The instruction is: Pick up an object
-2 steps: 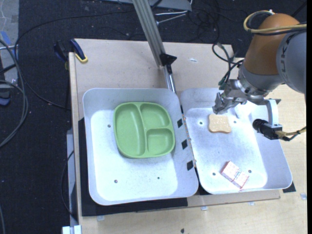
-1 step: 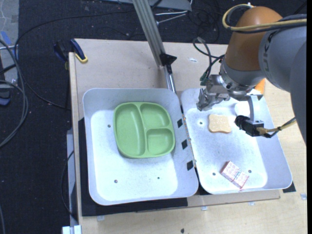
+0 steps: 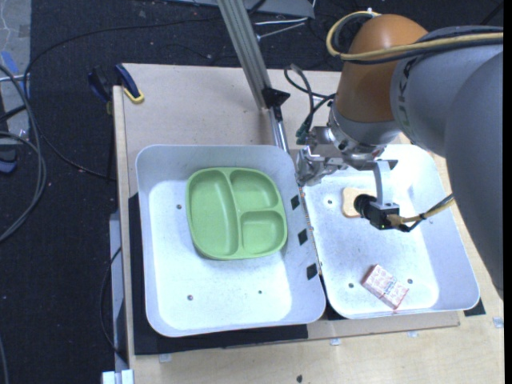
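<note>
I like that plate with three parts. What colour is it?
The plate is light green, in the camera view.

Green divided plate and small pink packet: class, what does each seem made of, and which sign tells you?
Green divided plate: probably moulded plastic, smooth with soft sheen; one even colour, rounded ridges. Small pink packet: perhaps printed card or wrapper; flat faces, patterned, too small to be sure.

My arm (image 3: 452, 78) is thick and smooth, a plain grey, rounded like a heavy pipe. Above the wrist I wear a glossy orange band (image 3: 384, 34), domed and catching the light. A thin yellow cable (image 3: 336, 38) loops beside it. My claw (image 3: 320, 162) is a silvery metal cluster of small angular parts.
</note>
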Controlling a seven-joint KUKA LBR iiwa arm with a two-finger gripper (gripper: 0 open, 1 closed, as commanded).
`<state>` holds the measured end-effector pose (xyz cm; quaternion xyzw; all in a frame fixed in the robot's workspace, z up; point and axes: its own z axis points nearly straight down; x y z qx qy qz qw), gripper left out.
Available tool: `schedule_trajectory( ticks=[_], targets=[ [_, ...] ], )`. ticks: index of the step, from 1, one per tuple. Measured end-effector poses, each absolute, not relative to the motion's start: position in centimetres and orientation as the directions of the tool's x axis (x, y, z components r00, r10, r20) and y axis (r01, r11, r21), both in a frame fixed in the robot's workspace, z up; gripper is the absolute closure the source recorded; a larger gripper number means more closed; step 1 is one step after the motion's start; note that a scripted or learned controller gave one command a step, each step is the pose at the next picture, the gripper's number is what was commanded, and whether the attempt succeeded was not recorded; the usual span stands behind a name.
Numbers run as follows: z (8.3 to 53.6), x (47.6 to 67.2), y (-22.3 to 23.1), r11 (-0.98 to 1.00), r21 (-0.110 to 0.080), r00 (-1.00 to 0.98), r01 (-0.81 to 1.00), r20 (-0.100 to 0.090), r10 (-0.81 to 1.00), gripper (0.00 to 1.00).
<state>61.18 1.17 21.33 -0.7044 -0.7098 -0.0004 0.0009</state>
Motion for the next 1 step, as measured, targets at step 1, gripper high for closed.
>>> schedule_trajectory(
  ticks=[1],
  targets=[
    [23.07,60.64,6.34,0.009,0.002,-0.009,1.000,0.002,1.000,1.00]
  ],
)
